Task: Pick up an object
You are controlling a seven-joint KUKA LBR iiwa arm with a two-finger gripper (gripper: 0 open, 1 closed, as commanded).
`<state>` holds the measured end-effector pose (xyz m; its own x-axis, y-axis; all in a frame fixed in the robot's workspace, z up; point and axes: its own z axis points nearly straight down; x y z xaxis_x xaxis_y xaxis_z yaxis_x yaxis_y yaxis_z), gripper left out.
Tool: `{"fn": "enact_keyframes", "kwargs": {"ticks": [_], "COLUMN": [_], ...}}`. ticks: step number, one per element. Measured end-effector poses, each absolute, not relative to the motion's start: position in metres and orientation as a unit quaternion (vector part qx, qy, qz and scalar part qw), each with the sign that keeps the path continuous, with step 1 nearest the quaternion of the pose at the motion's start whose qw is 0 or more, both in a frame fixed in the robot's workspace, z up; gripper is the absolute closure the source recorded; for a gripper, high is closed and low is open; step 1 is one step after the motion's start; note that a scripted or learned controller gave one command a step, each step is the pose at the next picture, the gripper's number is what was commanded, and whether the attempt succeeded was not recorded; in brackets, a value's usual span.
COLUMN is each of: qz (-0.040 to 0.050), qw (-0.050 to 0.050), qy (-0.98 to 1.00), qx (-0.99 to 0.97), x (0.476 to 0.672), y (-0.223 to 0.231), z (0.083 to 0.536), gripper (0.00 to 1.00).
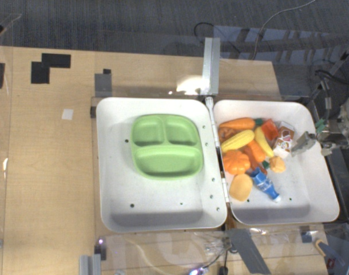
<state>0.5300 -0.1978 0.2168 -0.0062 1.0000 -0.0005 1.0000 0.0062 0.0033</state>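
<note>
So we're at the approach step here, nothing grabbed yet as far as we can judge. The pincer (305, 142) sits at the right side of the right bin (312, 208), low over the rim area, and honestly we can't tell how it's set from this angle. The pickable stuff is all heaped in the left half of that bin: a yellow banana-ish thing (238, 140), an orange pumpkin-like piece (236, 162), a carrot (238, 124), a blue tube (267, 187), plus a small white packet (283, 140) just beside the pincer. The left bin (114, 205) holds a green divided plate (165, 146). Next we'd guess it needs to shift left over the pile, drop down on one item and pinch it cleanly
</note>
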Motion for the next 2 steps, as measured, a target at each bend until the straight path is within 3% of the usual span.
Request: {"fn": "enact_keyframes", "kwargs": {"ticks": [1,2], "qz": [0.0012,0.0025], "qw": [0.002,0.006], "qy": [0.752,0.754], "qx": [0.659,0.657], "x": [0.621,0.623], "y": [-0.204,-0.204], "z": [0.103,0.116], "gripper": [0.0,1.0]}}
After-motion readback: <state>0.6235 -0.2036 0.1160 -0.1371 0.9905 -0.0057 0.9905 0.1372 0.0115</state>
